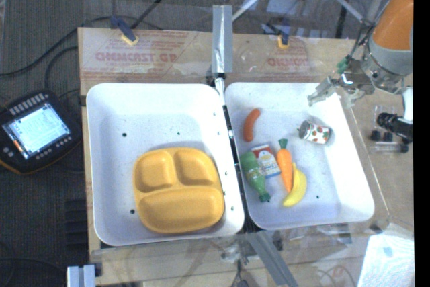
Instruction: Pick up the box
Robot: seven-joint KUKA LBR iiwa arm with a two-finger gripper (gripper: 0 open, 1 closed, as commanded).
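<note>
In the right bin (349, 201) the box (267, 160) lies untouched, wedged between the green bottle (254, 175) and the carrot (285, 168), banana (295, 191) below. Farther back, the gripper (334, 87) hovers over the bin's top corner, fingers apart and holding nothing. The approach comes first: travel across, then descend onto the box.

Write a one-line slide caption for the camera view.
Gripper above right bin's far corner; small box lies among toy foods; yellow tray in left bin.

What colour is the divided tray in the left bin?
Yellow-orange all over; the divided tray shows plainly in the camera view, lying in the left bin.
</note>
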